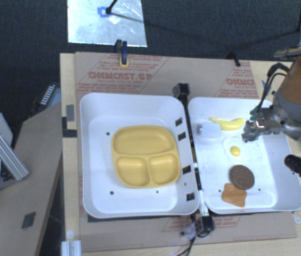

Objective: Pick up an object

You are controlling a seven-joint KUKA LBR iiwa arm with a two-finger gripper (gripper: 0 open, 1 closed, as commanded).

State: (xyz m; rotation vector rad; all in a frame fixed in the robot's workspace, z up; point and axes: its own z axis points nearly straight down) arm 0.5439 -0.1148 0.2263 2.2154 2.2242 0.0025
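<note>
Yellow plastic toy banana, curved, lying at the back of the right white bin, touching a small translucent white cup. Judged light, rigid, slick; best pinched across its narrow middle. Grey two-finger gripper poised just beside its right end; opening cannot be told, nothing visibly held.

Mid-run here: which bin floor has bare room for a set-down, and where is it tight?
Left bin: bare floor rings the yellow divided tray, widest along the far wall. Right bin: a free patch at the near-left, between the centre divider and the brown disc. Crowded: the right bin's far half, where banana, fried egg and gripper cluster.
</note>
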